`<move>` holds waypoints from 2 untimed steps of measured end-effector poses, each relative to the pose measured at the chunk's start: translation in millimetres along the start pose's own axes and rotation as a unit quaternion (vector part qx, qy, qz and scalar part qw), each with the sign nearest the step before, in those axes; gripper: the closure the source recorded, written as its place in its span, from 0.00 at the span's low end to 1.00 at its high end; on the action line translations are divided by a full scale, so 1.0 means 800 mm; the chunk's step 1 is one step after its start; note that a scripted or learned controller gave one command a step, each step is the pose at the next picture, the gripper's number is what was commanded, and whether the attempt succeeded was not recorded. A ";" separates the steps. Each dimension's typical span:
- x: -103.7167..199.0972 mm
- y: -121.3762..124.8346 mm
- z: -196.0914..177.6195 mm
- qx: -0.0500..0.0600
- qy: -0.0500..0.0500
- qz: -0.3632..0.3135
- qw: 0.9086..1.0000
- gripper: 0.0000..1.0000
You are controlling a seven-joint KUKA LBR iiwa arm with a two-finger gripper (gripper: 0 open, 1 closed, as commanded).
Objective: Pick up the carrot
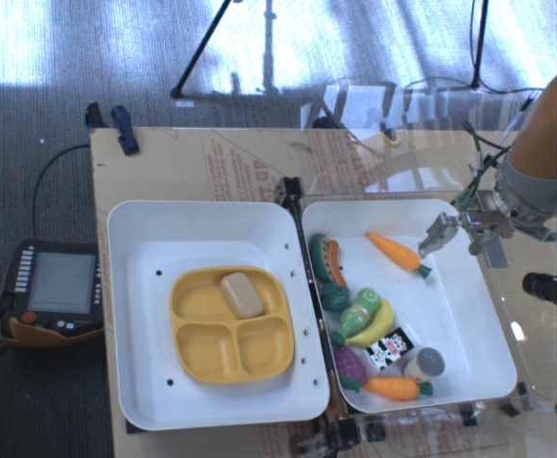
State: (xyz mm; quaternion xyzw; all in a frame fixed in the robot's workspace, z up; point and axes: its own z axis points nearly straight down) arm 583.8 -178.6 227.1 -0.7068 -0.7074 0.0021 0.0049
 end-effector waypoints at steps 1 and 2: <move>0.024 0.071 0.174 0.007 0.003 -0.055 0.998 0.00; 0.023 0.076 0.154 0.002 0.001 -0.056 0.998 1.00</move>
